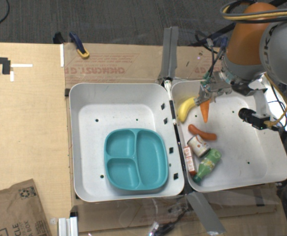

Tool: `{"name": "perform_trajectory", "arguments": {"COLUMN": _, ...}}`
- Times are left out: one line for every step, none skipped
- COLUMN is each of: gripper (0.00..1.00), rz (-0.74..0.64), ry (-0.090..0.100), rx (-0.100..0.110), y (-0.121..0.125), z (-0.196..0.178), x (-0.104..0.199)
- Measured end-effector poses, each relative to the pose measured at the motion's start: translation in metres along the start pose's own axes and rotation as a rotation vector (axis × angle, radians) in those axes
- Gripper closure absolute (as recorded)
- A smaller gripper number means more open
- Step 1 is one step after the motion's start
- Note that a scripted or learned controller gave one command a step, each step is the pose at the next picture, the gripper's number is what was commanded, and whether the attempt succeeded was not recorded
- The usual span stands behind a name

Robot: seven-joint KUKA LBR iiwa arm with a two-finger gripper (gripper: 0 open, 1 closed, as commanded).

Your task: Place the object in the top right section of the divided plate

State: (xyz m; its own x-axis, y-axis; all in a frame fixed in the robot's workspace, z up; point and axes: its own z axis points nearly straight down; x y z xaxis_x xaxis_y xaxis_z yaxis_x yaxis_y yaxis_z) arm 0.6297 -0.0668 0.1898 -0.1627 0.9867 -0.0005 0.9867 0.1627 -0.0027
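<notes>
Reaching in from the upper right of the frame with the grey arm (282, 45), curving the orange band (251, 31) over the far rim of the right bin (276, 173) and pointing the wrist down and toward the left. Hanging the gripper (205, 97) over the upper left part of that bin, pinching narrowly on the broad end of the carrot (205, 113), with the tip pointing toward the bottom of the frame. Not showing whether that tip is touching the bin floor. Holding the carrot just right of the banana (184, 108), near it but apart, and above the red sausage (202, 132) in the picture. Crowding the lower left of the right bin with a small can (198, 145), a green bottle (207, 163) and a red-and-white packet (188, 160) lying along the left wall. Leaving open white floor across the centre and right of that bin. Separating the carrot from the left bin (75, 132) by the two adjoining rims, with a grey post (170, 53) rising at the top of the seam. Resting in the lower middle of the left bin, the teal divided plate (150, 154), showing two small sections on its left and one long section on its right. Leaving white floor all round the plate, widest toward the top of the frame.
</notes>
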Motion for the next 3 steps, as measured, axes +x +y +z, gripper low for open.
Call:
{"name": "perform_trajectory", "arguments": {"gripper": 1.0, "rz": 0.118, "ry": -0.001, "rx": 0.001, "y": -0.017, "z": -0.067, "x": 0.083}}
{"name": "perform_trajectory", "arguments": {"gripper": 1.0, "rz": 0.009, "ry": -0.001, "rx": 0.004, "y": -0.053, "z": -0.048, "x": 0.152}}
{"name": "perform_trajectory", "arguments": {"gripper": 1.0, "rz": -0.176, "ry": -0.001, "rx": 0.004, "y": -0.07, "z": -0.031, "x": 0.22}}
